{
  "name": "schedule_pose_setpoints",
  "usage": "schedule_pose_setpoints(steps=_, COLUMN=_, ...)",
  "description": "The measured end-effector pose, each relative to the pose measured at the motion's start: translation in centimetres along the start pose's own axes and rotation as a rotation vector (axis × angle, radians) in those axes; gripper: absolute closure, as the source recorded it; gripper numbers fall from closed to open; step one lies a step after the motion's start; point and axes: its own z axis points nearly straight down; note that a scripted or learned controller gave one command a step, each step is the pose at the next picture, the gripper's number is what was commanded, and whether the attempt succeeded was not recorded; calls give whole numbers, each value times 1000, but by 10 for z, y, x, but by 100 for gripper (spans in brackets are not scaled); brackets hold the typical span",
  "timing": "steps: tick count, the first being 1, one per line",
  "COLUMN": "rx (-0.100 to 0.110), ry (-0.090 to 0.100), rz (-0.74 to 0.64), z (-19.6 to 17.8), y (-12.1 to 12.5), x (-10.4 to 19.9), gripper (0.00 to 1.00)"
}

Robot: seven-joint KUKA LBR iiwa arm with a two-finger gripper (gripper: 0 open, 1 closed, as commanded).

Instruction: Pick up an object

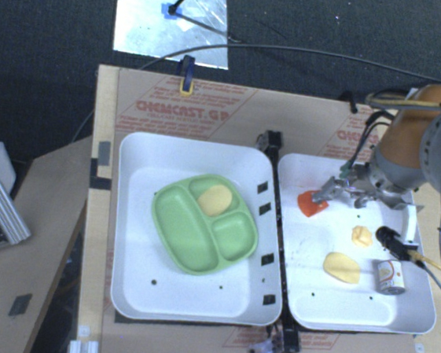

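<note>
Approach step of the pick: gripper (331,194) hung in the right bin (301,300) at the red object (311,203), jaw state impossible to tell; next move likely called for settling squarely over it, closing, then lifting.

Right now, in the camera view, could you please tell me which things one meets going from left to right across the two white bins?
Green three-compartment plastic plate with a pale yellow rounded piece in its upper compartment → small orange-red piece → yellow oval piece → small yellow chunk → small silver can lying on its side.
</note>
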Motion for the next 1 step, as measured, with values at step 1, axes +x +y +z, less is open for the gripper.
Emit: schedule_pose_setpoints(steps=1, rx=-14, ry=-3, rz=-3, z=-15, y=4, x=0, gripper=100)
